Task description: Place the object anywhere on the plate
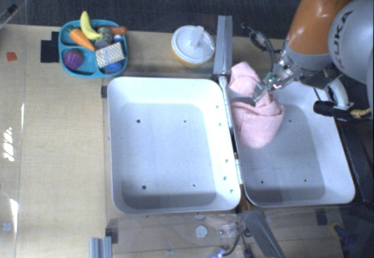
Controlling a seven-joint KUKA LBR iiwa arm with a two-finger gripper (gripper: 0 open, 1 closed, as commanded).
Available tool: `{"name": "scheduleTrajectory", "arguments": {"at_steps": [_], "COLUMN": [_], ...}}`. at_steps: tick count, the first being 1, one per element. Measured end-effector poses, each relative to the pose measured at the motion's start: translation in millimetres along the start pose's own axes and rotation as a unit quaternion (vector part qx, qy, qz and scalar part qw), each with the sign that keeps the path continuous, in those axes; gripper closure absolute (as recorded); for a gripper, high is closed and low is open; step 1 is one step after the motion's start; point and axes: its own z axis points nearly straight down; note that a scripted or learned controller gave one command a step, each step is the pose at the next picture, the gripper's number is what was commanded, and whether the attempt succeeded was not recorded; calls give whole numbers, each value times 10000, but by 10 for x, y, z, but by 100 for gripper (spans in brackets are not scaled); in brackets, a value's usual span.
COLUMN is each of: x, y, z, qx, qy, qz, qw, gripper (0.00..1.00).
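The pink cloth (pixel 255 112) lies crumpled in the right bin (pixel 304 186), bunched against that bin's far left corner, with its upper lobe riding up over the rim toward the divider between the bins. The gripper (pixel 263 92) sits right at the cloth's upper middle, its tips down in the folds; at this slant I cannot tell whether it has closed on fabric or merely rests against it. The arm (pixel 318 23) comes in from the right, its orange band above the wrist. The left bin (pixel 166 145) lies just beside, bare white. Beyond the bins, on the bench, a white lidded bowl (pixel 193 45) stands near the divider, and farther left a blue divided tray (pixel 90 47) holds toy food, a banana (pixel 89 26) and a carrot (pixel 81 38) among it. The step in hand looks like the pick. To do it well, the grasp should take a thick fold near the cloth's middle, not a thin edge, and the lift should go straight up until the trailing fabric is free of the rim, since a drag across the divider could pull the cloth loose. Which dish counts as the plate is unclear.
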Motion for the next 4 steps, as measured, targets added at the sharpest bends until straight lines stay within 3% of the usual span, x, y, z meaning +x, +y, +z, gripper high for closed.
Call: {"name": "scheduleTrajectory", "arguments": {"at_steps": [1,2,3,4], "x": [-3,423,834,1329], "y": [35,379,693,952], "z": [-403,-508,-582,-425], "qx": [-10,-12,-24,-17], "qy": [-12,-6,-8,8], "qz": [-29,-2037,-3955,-4843], "qw": [10000,9790,9184,8749], "gripper": [100,100,100,100]}}
